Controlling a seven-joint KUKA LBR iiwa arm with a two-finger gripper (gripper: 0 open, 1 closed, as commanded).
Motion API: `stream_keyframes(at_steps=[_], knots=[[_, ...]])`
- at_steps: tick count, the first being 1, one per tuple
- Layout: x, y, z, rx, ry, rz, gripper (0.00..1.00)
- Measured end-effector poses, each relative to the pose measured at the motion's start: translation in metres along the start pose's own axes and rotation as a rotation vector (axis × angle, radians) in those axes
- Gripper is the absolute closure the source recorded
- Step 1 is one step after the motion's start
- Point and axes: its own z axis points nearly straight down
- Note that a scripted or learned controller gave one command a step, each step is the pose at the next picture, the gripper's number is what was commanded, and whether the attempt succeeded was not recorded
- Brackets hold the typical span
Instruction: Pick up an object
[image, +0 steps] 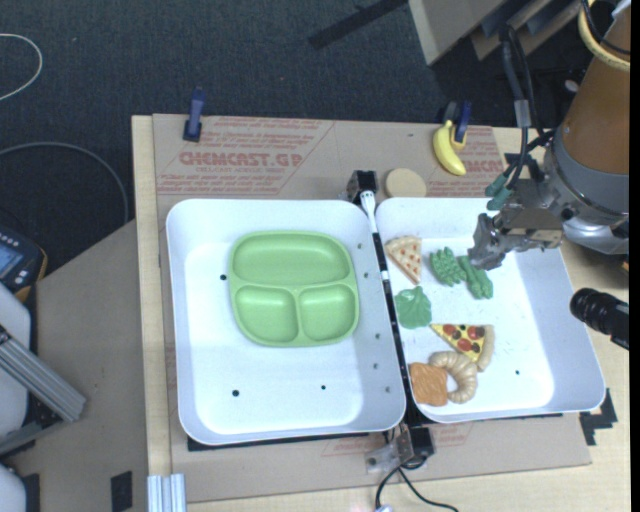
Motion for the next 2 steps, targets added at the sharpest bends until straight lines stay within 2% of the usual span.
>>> stream_keyframes(at_steps=[1,2], knots=[[0.000,0.001,-0.010,-0.002,-0.001,0.000,1.00],[0.023,-0.002,0.072,0.015,0.002,0.000,1.00]])
